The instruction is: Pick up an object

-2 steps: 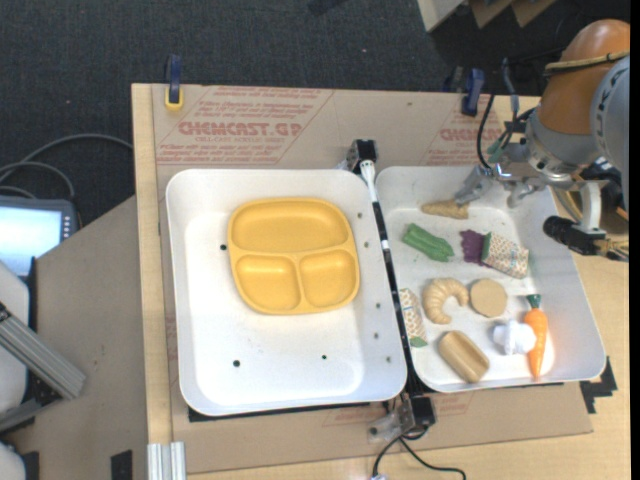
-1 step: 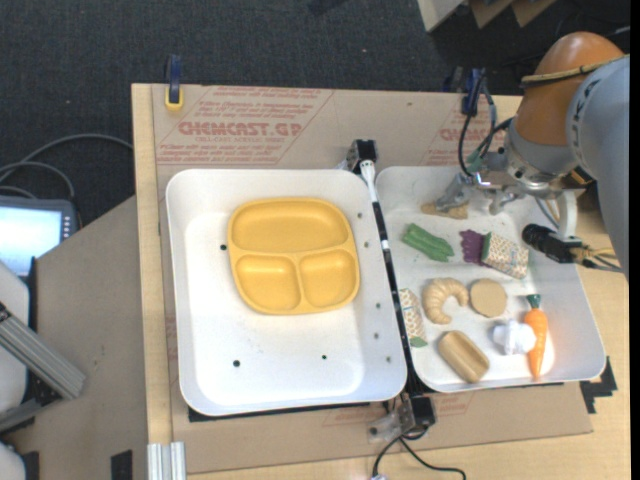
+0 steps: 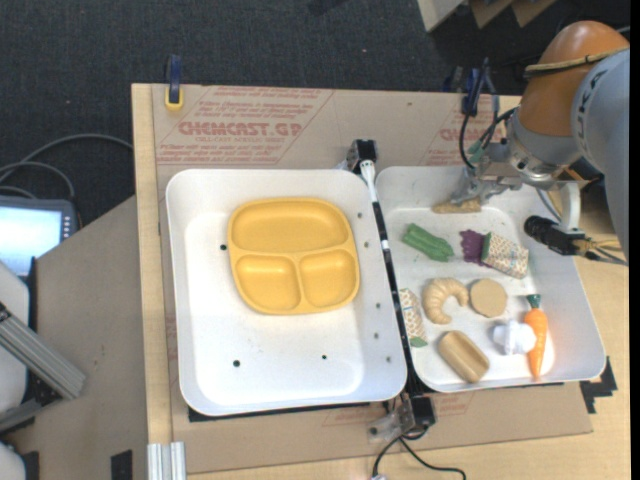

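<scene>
The right bin (image 3: 575, 298) holds several small toy foods: a green pepper-like piece (image 3: 428, 242), a purple piece (image 3: 471, 244), a patterned packet (image 3: 505, 256), a croissant (image 3: 444, 298), a round biscuit (image 3: 489, 298), a bread roll (image 3: 464, 355), a white and blue item (image 3: 512, 338) and an orange carrot (image 3: 538, 341). My gripper (image 3: 468, 198) hangs low over the far edge of this bin, above and behind the green piece. A flat tan shape (image 3: 455, 206) lies right at its tip; whether it is held is unclear.
The left bin (image 3: 200, 298) carries a yellow divided plate (image 3: 294, 254). A black-tipped rod (image 3: 372, 193) runs along the seam between the bins. Cables and a black fitting (image 3: 553, 234) sit by the right bin's far right rim, under the arm (image 3: 570, 88).
</scene>
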Available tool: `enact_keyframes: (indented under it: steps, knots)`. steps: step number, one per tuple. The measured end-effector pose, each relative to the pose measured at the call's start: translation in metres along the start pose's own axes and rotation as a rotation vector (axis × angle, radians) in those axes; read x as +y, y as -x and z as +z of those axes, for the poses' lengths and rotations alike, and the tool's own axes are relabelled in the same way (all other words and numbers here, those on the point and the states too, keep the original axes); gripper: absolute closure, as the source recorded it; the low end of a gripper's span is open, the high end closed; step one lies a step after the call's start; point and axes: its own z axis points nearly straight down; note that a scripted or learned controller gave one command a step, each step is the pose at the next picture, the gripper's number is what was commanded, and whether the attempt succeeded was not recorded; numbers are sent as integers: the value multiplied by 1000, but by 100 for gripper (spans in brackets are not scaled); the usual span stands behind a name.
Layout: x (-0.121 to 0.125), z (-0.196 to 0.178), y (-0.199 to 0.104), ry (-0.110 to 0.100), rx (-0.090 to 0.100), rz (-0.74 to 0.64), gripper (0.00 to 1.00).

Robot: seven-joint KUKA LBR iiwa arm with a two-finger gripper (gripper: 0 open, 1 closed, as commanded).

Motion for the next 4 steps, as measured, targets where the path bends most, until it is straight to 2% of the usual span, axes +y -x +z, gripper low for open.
enact_keyframes:
  steps: [1,2,3,4]
  knots:
    - [-60,-86,-85,-11,1,-6,100]
    - [-60,-80,-80,-15,-2,2,0]
    - [-46,22,-25,-9,-2,7,0]
    - [-4,20,-33,-7,-4,0,0]
